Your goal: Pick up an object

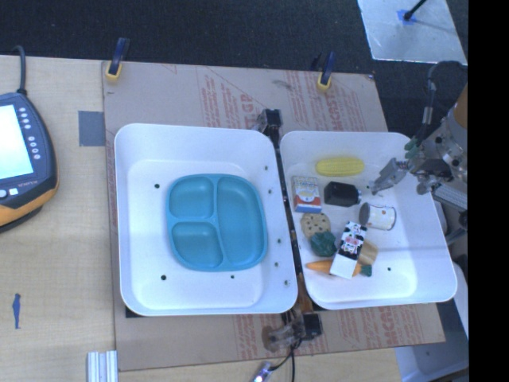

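Right bin [429, 289], white and shallow, holds all the loose objects. Taking the black block [342, 192] near its middle as the reference point:

- Yellow corn cob [339, 165] just behind the black block, lying crosswise.
- Small printed carton [306, 193] just to the block's left, close to the wall shared with the other bin.
- White cup [380, 216] to the block's front-right, on its side, dark mouth facing left.
- Round speckled cookie [316, 224] in front of the block and slightly left; dark green lump [323, 243] touching the cookie's near edge.
- Black-and-white milk carton [348, 250], tilted, in front of the block, just beside the green lump.
- Orange carrot [319, 267] farthest forward from the block, lying against the carton's base.

Hand [390, 173] hangs to the right of the black block, above the bin's back-right part, near the cup but apart from it. Fingers [380, 181] point down and left; nothing seen between them. Gap between them too small to judge, so wide or narrow I cannot tell.

Left bin [131, 213], well left of the block, carries a blue divided plate [216, 220] with three compartments.

Both bins sit on brown cardboard on the surface [64, 261]. A teach pendant [22, 153] lies at the far left.
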Tool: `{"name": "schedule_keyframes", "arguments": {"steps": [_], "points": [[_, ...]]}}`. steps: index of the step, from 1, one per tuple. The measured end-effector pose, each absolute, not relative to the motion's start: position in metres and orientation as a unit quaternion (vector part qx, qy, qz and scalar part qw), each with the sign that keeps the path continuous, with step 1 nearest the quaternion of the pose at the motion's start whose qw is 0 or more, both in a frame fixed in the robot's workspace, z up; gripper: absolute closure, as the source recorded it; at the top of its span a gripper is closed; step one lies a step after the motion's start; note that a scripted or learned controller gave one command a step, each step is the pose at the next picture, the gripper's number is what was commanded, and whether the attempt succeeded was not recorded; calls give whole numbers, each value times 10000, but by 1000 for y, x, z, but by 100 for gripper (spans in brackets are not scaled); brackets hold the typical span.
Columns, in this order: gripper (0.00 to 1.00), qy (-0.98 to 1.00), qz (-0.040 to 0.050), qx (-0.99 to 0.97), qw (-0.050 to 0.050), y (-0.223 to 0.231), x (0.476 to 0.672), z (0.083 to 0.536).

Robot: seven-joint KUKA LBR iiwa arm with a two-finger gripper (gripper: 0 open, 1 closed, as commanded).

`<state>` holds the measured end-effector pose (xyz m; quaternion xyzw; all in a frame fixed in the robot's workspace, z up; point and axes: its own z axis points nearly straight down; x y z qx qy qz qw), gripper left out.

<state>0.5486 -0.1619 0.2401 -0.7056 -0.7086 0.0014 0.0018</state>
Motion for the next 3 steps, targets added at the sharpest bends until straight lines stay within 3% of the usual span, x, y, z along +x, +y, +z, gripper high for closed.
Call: {"name": "schedule_keyframes", "arguments": {"steps": [1, 2, 3], "points": [[0, -7093, 27, -7049, 30, -106, 555, 114], [0, -7085, 11, -7057, 13, -130, 614, 92], [0, -7080, 9, -7062, 22, -98, 656, 92]]}}
